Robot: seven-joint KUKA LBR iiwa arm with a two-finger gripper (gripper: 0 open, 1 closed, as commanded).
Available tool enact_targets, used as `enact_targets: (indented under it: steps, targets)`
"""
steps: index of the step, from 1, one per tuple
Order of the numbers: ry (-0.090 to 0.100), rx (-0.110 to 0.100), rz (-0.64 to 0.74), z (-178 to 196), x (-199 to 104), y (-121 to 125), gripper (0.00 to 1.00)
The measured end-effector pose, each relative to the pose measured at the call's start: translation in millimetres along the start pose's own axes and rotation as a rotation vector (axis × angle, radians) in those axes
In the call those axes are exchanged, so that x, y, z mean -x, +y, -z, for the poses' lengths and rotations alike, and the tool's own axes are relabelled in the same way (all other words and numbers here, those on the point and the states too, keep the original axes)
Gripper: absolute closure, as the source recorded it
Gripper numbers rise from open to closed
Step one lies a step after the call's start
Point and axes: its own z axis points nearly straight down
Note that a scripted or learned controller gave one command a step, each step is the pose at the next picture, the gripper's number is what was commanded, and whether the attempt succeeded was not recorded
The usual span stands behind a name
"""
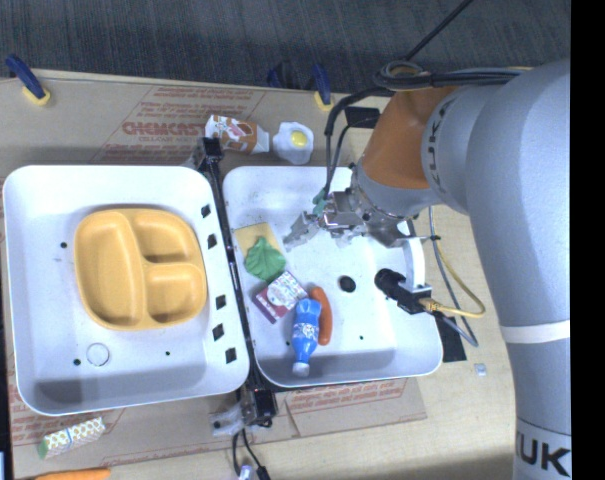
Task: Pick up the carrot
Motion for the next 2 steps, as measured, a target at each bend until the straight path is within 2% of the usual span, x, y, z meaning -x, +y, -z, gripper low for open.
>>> enact_targets:
  steps: [1,2]
  targets:
    - [-0.002,0.004,0.145,42.2,-12.9,49.1,0.00]
    - [-0.001,0.001,0.128,-35.2,-32.8,47.6,0.00]
